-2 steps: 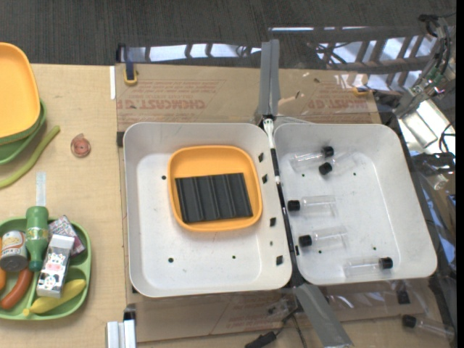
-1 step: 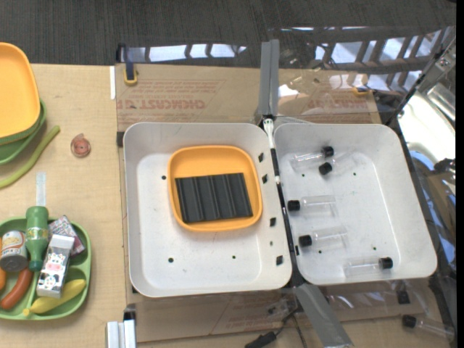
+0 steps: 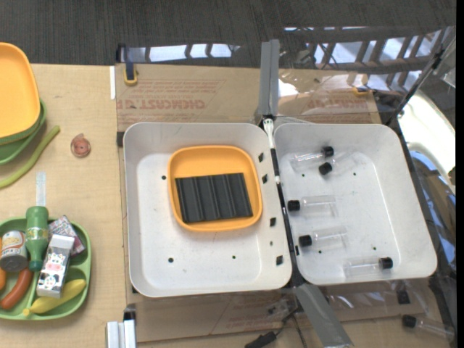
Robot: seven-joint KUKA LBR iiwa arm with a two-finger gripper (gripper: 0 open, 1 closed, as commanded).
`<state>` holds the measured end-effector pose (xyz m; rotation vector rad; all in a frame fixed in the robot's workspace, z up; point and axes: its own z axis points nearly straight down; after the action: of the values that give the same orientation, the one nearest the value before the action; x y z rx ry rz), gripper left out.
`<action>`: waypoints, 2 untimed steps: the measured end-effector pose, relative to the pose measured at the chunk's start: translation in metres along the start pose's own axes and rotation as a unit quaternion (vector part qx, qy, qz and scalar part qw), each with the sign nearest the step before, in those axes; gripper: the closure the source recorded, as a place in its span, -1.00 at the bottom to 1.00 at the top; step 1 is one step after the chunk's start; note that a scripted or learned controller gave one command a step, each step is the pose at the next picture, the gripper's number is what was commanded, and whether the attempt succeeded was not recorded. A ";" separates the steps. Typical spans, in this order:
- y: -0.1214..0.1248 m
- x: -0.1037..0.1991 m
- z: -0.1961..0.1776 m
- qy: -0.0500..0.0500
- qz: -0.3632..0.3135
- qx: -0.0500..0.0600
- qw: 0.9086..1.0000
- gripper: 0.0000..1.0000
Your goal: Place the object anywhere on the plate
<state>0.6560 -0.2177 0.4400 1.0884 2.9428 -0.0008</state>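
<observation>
An orange square plate [image 3: 214, 155] lies in the left white bin [image 3: 210, 270], toward its back. A dark grey ribbed rectangular block [image 3: 214, 197] lies flat on the plate, inside its rim. In the right white bin [image 3: 395, 165] lie several clear tubes with black caps, among them one near the back [image 3: 317, 155], one in the middle [image 3: 312, 206] and one at the front right [image 3: 367, 266].
Left of the bins, a wooden table holds stacked orange and green plates [image 3: 14, 100], a small pink item [image 3: 81, 146] and a green plate of toy food [image 3: 43, 270]. Cardboard [image 3: 188, 96] lies behind the bins. A metal divider post [image 3: 269, 78] stands at the back.
</observation>
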 end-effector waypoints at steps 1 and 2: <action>-0.009 0.003 -0.001 0.001 -0.202 0.000 0.979 1.00; -0.005 0.000 -0.002 0.000 -0.404 -0.001 0.915 1.00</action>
<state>0.6530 -0.2219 0.4420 -0.1925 3.1308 0.0003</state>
